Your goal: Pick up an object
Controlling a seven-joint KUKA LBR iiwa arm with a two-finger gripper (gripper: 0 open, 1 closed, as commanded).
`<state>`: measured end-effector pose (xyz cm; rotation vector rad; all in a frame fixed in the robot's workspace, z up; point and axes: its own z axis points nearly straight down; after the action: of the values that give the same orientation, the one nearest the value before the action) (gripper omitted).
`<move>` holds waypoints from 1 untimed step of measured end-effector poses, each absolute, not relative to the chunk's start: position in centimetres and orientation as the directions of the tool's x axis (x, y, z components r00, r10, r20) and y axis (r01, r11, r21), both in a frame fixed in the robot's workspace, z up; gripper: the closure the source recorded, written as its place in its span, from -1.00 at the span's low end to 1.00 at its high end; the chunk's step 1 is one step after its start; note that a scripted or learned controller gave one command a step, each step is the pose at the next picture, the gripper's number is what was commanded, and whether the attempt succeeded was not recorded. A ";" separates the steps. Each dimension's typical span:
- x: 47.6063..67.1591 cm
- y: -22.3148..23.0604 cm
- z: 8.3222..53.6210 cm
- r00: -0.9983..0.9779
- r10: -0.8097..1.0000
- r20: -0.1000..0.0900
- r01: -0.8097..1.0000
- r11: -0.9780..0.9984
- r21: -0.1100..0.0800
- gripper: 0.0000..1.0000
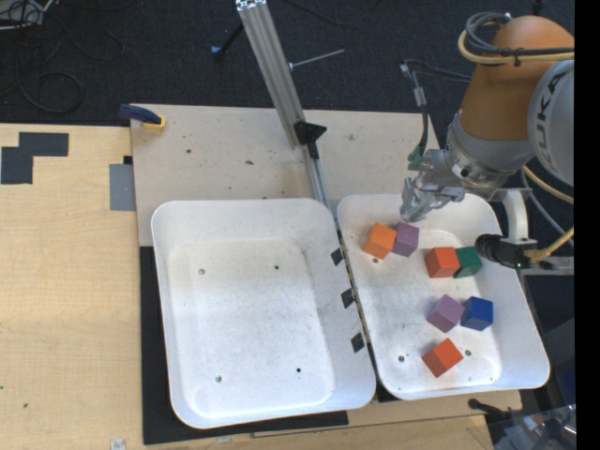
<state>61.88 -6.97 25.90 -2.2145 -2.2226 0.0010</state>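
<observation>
The claw (419, 204) is seen at the upper part of the right bin (525, 364), just above the purple cube (406, 239) touching an orange cube (380, 241). Its state cannot be told. A straight descent onto the purple cube alone is advised.

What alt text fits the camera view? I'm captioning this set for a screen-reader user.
A grey and orange robot arm's gripper hovers just above a purple cube and an orange cube in the right bin. That bin also holds red, green, blue, purple and orange-red cubes; the left bin sits beside it.
</observation>
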 end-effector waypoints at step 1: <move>61.6 -2.8 25.7 -0.003 1.000 0.001 1.000 0.003 -0.005 1.00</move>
<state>61.57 -2.78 25.66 -2.2149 -2.2221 0.0037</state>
